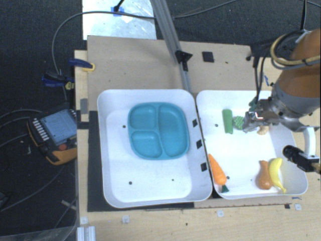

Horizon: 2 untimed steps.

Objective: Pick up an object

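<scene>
Even, fairly bright overhead light falls across the scene, and the two white bins [150,185] are nearly washed out. A glaring pale patch [120,11] sits at the top beyond the bench [130,59]. Shadows are faint and soft. The picture is low in resolution, slightly soft and grainy, with the surrounding dark floor [35,34] dim.

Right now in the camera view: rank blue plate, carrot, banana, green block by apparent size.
1. blue plate, by far the largest
2. carrot and banana: look alike in size, not ranked
3. green block, slightly smaller, though the margin is small
</scene>
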{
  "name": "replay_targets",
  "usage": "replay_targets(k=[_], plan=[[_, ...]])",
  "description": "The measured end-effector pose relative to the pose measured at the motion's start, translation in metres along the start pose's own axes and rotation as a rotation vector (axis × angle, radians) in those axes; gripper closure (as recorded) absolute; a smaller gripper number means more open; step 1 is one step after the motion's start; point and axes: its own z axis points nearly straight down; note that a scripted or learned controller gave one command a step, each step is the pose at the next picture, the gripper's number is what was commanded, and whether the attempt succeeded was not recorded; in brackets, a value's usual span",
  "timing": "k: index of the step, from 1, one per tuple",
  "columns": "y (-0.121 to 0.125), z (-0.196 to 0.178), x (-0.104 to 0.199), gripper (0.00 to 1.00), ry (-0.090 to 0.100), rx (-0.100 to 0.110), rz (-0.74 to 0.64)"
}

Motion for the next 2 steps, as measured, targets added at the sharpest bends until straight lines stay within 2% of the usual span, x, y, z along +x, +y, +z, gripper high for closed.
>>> replay_targets(k=[2], plan=[[-0.007, 0.0, 0.098, 1.0, 0.003, 0.005, -0.006]])
